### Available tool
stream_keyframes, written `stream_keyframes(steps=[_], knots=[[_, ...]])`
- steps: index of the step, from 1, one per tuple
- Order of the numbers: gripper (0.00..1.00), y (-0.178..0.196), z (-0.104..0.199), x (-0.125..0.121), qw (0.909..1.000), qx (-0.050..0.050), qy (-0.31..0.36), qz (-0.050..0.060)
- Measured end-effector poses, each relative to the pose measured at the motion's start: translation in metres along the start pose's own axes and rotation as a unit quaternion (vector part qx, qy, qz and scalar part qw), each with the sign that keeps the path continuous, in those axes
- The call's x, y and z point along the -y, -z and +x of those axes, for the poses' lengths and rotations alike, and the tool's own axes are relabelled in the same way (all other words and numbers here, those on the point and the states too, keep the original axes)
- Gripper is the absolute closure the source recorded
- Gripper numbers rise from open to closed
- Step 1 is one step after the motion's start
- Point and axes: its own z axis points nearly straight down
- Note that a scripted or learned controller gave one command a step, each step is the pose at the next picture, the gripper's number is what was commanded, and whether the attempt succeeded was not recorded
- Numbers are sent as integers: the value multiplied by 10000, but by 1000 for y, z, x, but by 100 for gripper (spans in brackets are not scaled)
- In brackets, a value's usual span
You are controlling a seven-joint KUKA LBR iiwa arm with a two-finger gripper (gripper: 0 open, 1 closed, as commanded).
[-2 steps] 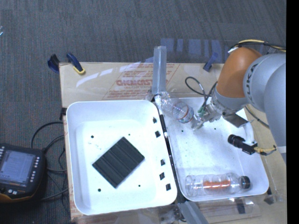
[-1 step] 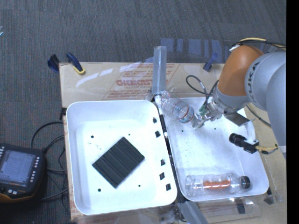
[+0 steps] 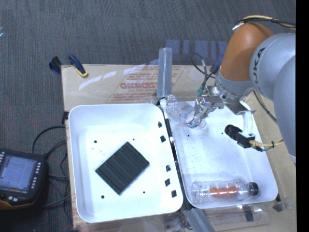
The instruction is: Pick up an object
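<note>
A black ribbed rectangular pad (image 3: 122, 167) lies flat in the left bin (image 3: 79, 129). In the right bin (image 3: 263, 170), a clear plastic bottle (image 3: 223, 189) with something orange inside lies on its side along the front wall. A small clear, crumpled-looking item (image 3: 186, 114) sits in that bin's far left corner. My gripper (image 3: 198, 114) is down at this clear item, right against its right side. Whether it grips the item cannot be made out.
A clear upright post (image 3: 165, 76) stands at the back between the bins. A black connector with a yellow cable (image 3: 237, 133) hangs over the right bin. Blue and yellow clamps (image 3: 72, 65) sit at the bench's back left. A handheld pendant (image 3: 17, 178) lies far left.
</note>
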Motion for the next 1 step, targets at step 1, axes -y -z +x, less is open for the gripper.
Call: stream_keyframes(steps=[1], knots=[[100,0,21,-1,9837,-3,1800,1]])
